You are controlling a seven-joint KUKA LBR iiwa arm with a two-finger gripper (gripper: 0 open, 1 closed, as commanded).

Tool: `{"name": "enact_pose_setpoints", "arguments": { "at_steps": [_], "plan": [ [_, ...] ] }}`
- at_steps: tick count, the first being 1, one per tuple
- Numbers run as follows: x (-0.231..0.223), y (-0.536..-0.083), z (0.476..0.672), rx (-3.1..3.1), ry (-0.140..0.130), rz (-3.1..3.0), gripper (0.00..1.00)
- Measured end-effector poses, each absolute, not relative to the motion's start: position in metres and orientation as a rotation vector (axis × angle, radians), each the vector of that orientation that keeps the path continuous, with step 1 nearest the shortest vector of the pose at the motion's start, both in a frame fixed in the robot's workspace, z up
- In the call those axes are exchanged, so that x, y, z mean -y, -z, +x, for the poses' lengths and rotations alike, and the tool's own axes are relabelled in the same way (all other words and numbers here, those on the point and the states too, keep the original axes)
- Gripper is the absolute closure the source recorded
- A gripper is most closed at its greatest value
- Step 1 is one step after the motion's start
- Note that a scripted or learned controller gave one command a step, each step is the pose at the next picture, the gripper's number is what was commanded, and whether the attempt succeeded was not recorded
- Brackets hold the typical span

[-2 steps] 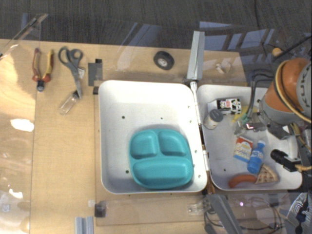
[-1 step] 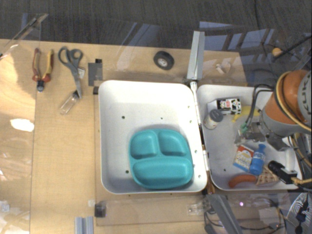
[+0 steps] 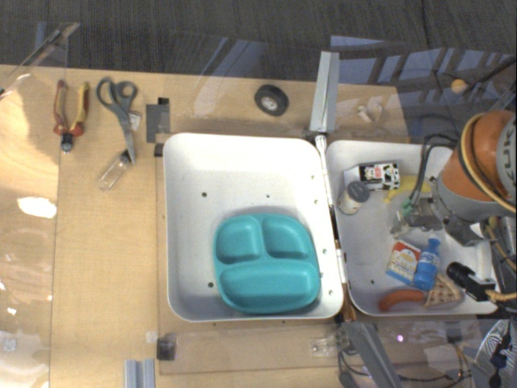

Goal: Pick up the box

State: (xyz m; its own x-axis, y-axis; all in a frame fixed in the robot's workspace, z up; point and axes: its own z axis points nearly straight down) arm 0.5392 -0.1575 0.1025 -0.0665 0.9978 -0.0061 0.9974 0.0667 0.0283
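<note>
Two boxes lie in the right bin (image 3: 363, 285). A small black-and-white box (image 3: 380, 174) rests near the far wall. A red-and-white box (image 3: 401, 261) lies nearer the front, touching a blue bottle (image 3: 426, 265). My gripper (image 3: 410, 213) hangs over the middle of this bin, between the two boxes and slightly right of them. It sits above the red-and-white box's far edge. I see nothing held in it. The grey arm with its orange band (image 3: 489, 156) covers the bin's right side.
A grey round object (image 3: 353, 194) lies by the right bin's left wall. A sausage (image 3: 401, 299) and a brown wedge (image 3: 443, 295) sit at its front. The left bin (image 3: 186, 217) holds a teal divided plate (image 3: 266, 261). Scissors (image 3: 121, 107), pliers (image 3: 69, 111) and a tape roll (image 3: 271, 99) lie on the bench.
</note>
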Motion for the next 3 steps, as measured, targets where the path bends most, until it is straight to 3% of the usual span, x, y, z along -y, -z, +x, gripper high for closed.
{"name": "enact_pose_setpoints", "arguments": {
  "at_steps": [1, 2, 3],
  "plan": [
    [0.158, -0.102, 0.539, -2.277, -0.025, 2.130, 0.00],
    [0.166, -0.090, 0.494, -2.313, -0.014, 2.102, 0.00],
    [0.167, -0.101, 0.497, -2.309, -0.017, 2.094, 1.00]
  ]
}}
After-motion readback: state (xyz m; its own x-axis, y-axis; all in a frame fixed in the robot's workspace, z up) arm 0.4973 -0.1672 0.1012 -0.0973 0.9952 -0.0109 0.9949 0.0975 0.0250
